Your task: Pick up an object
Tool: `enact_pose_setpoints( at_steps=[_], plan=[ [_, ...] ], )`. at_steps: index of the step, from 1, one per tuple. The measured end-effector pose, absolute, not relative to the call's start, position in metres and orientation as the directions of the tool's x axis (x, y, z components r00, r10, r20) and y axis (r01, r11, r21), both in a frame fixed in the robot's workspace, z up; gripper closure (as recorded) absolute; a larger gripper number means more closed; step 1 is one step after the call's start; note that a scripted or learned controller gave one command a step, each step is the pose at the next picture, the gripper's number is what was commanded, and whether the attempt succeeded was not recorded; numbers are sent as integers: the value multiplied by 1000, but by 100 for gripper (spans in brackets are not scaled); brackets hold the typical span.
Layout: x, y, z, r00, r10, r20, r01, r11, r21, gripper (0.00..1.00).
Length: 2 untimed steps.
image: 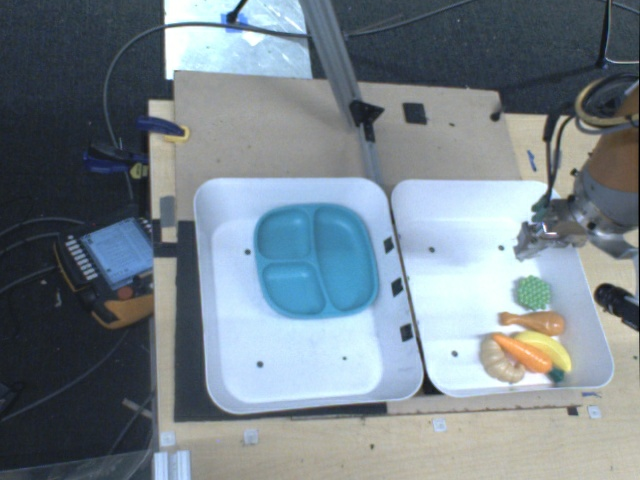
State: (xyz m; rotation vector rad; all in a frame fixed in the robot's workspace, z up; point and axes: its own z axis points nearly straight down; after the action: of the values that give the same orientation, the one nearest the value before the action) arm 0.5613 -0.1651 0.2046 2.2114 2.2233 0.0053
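Approach step: gripper (528, 244) hovers over right bin (450, 268) by its right edge, nothing in it; can't tell jaw state. Toy food (530, 343) clusters in the bin's front-right corner. Next: move toward front edge, descend.

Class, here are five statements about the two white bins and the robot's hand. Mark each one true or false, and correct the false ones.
1. The blue divided plate lies in the left bin. True.
2. The toy foods sit in the far left corner of the right bin. False: they are grouped in its near right corner.
3. The green bumpy ball lies farther from the camera than the carrot. True.
4. The hand holds the banana. False: the banana lies in the bin beside the carrot, apart from the hand.
5. The plate carries the drumstick. False: the drumstick lies in the right bin.
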Motion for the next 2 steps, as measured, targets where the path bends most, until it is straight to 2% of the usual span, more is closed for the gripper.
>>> enact_pose_setpoints(
  at_steps=[2],
  plan=[
    [566, -168, 275, -6, 1000, -1, 1000, 6, 5, 100]
  ],
)
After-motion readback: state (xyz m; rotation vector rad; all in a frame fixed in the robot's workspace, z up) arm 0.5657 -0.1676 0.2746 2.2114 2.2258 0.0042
